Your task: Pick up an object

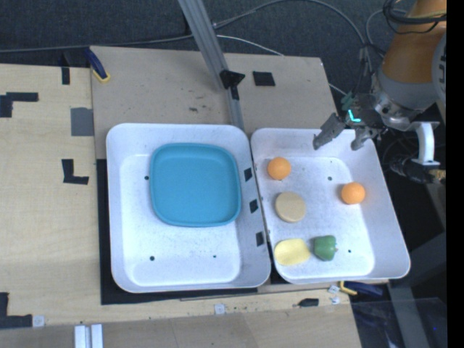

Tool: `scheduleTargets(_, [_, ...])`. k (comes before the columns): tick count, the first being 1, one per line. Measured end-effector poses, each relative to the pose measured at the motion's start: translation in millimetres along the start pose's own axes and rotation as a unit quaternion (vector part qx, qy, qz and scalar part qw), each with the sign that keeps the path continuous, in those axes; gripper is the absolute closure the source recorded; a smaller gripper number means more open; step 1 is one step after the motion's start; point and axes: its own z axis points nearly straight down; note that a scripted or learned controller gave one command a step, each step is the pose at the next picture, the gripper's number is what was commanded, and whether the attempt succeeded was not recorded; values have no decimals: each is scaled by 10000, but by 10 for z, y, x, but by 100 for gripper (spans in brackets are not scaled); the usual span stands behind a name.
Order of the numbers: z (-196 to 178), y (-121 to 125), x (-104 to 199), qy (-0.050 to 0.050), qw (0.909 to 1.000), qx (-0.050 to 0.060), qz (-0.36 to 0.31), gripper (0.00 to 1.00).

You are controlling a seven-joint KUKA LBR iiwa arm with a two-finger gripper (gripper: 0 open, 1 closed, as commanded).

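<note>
Pincer (343, 138) hangs spread wide, holding nothing.

Even, bright overhead light, soft faint shadows, mild glare on white bins (123, 194), slightly soft focus

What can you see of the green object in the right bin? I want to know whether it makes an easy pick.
The green object is small, rounded and slightly lumpy, with a glossy, plastic-looking skin, perhaps a toy pepper. It lies on the floor of the right bin near its front edge. A pale yellow rounded piece lies close on its left, seemingly touching. Its top and right side are free. The gripper is at the bin's far edge, well away from it.
</note>
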Motion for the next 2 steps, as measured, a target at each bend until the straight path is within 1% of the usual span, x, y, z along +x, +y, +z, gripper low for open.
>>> scheduleTargets(1, [0, 0, 0, 0, 10000, 1, 0, 0])
scheduleTargets(2, [609, -34, -59, 3, 10000, 26, 3, 0])
